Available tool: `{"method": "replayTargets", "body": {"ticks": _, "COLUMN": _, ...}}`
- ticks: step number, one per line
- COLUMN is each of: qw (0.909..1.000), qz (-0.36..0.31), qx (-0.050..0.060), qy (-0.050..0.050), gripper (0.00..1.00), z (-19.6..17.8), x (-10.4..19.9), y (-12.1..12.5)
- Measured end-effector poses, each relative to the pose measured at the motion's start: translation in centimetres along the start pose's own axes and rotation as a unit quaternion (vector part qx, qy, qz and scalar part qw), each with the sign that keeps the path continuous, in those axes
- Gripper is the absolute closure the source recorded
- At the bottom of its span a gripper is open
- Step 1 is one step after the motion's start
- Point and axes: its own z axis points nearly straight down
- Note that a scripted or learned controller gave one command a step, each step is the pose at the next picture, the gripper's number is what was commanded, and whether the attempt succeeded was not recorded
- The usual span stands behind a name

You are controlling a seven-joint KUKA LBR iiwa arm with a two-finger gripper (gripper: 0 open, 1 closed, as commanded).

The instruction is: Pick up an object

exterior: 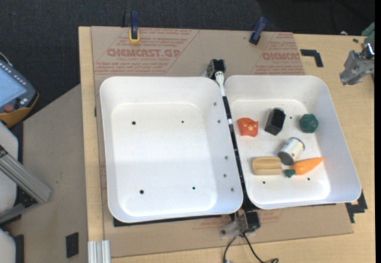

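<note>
From the camera view above the table (pixel 178 47): gripper (pixel 357 68) at far right edge, well clear of both bins, jaws' state impossible to tell. In the right bin (pixel 333 137): orange-red piece (pixel 247 127), black block (pixel 274 121), dark green ball (pixel 308 123), small can (pixel 291 150), tan bread roll (pixel 266 165) and carrot (pixel 306 166), roll, can and carrot clustered close. Just beside, on the left, the left bin (pixel 113 137).
</note>
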Motion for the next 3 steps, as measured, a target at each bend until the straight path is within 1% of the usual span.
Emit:
{"method": "replayTargets", "body": {"ticks": 1, "qw": 1.0000, "qz": 0.000, "qx": 0.002, "qy": 0.001, "gripper": 1.00, "z": 11.5, "x": 3.2, "y": -4.1}}
{"method": "replayTargets", "body": {"ticks": 2, "qw": 1.0000, "qz": -0.003, "qx": -0.004, "qy": -0.001, "gripper": 1.00, "z": 3.5, "x": 11.1, "y": -7.4}}
{"method": "replayTargets", "body": {"ticks": 3, "qw": 1.0000, "qz": -0.003, "qx": -0.005, "qy": -0.001, "gripper": 1.00, "z": -1.0, "x": 16.3, "y": -7.3}}
